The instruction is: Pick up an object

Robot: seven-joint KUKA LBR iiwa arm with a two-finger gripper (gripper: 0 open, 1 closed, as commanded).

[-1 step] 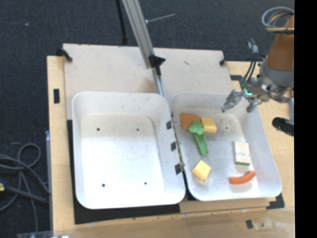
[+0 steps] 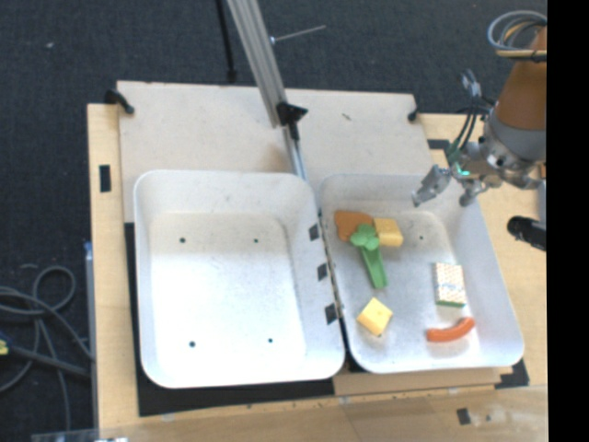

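The right bin (image 2: 488, 274) holds several small objects. An orange-brown piece (image 2: 351, 222), a green toy (image 2: 371, 254) and a yellow block (image 2: 389, 234) cluster near its back left. A yellow cube (image 2: 375, 316) lies near the front, a white patterned box (image 2: 449, 284) to the right, and an orange-red sausage shape (image 2: 450, 331) at the front right. My gripper (image 2: 451, 190) hangs above the bin's back right corner, fingers spread open, nothing between them.
The left bin (image 2: 166, 210) sits beside the right one. A slanted aluminium rail (image 2: 262, 53) rises behind the bins to a clamp at their shared back edge. Cables lie on the dark floor at the left.
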